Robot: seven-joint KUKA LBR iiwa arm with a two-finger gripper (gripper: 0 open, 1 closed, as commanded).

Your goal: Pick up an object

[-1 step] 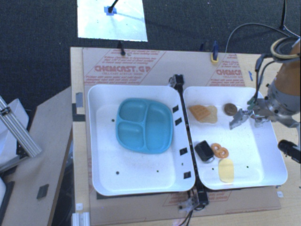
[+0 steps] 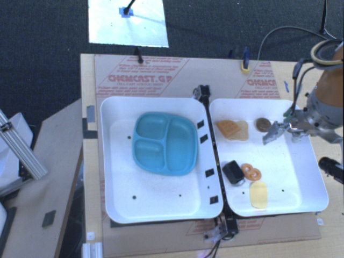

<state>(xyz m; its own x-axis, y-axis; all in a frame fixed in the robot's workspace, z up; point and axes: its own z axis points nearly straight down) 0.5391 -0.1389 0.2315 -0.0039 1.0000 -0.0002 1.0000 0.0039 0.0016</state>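
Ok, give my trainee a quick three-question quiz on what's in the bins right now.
1. True or false: the blue plate lies in the right bin.
2. Which item sits nearest the tool? A) brown disc B) yellow block C) black block
3. What lies directly beside the black block, towards the arm?

Key:
1. False; it lies in the left bin.
2. A
3. The orange pretzel.

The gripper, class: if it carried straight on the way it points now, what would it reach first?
The gripper points left across the right bin. Probably the brown round piece or the waffle beyond; its height above them is unclear.
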